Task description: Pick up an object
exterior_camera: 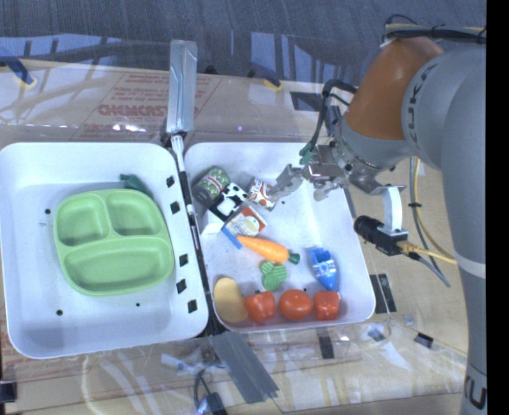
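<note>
Across the bench (81,102) two shallow white bins sit side by side, seen from above at a slant. On the left, the left bin (21,232) carries a green divided plate (113,240) with three compartments, and a small dark green piece (133,182) lies just beyond the plate's far edge, near the bin's inner wall.

On the right, the right bin (358,296) holds a scatter of toy foods. A green can (212,182) lies near the far left corner, just beside a black-and-white carton (229,202). A small red-and-white packet (260,193) lies next to the carton, and a second red-and-white packet (247,223) sits slightly nearer the camera. An orange carrot (264,248) lies at a slant in the middle of the bin, with a green-striped piece (273,275) just below it and a blue object (324,269) to its right. Along the near wall stand a tan rounded piece (228,299) and three red items (295,304) in a row, touching or nearly so.

From the right, the grey arm (444,85) with its orange band reaches over the far part of the right bin. Its tool (282,186) hangs just beside the upper red-and-white packet, close to it, though whether they touch cannot be told. Whether the tool is released or clenched cannot be told from this angle, and nothing is visibly gripped in it.
</note>
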`<state>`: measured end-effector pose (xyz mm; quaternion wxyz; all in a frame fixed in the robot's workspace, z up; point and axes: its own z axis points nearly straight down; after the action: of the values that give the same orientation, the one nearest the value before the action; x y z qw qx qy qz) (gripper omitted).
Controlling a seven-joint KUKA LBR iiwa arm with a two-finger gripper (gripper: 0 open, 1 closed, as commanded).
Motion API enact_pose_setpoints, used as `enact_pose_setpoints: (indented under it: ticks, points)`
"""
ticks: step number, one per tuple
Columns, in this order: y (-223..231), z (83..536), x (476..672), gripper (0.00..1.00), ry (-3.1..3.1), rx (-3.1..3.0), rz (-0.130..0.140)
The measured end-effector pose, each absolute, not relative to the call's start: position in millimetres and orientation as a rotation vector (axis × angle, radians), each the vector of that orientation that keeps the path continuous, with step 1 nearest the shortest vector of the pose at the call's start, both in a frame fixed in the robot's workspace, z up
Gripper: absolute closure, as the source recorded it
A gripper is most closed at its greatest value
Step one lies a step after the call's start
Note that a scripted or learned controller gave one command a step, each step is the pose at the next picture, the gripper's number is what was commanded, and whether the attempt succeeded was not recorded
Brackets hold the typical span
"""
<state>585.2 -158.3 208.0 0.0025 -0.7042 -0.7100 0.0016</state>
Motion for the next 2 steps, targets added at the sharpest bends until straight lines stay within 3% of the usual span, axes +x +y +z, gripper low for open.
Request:
enact_pose_setpoints:
  ticks: [1, 2]
  points:
    - [-149, 125, 549.6, 0.0, -2.125, -2.305, 0.007]
    - [-109, 91, 500.8, 0.0, -2.294, -2.138, 0.003]
